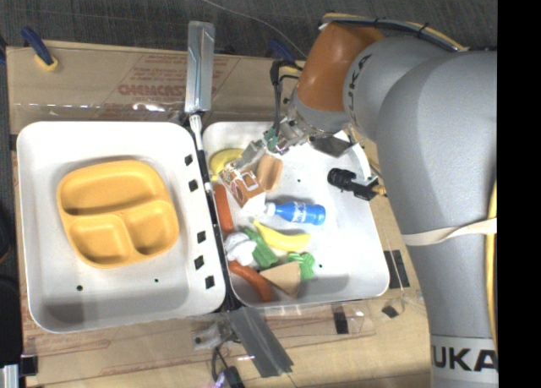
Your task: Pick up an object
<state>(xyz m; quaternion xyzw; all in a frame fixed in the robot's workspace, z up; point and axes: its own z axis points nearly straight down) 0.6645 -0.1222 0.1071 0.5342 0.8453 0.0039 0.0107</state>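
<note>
Smooth, faintly glossy white plastic is seen in both bins (38, 209), and matt yellow plastic in the divided tray (114, 209). A glossy plastic sheen is shown by the blue bottle (297, 213) and the banana (283, 238). Brown printed cardboard (110, 78) is laid at the bins' 12 o'clock side. The arm (423, 141) is finished in smooth satin grey.

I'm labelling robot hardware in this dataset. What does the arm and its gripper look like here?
The arm is bulky, rounded and light grey, with an orange band above the wrist and part of the black KUKA lettering near its base. The gripper is small and metallic, with thin cables by the wrist.
</note>
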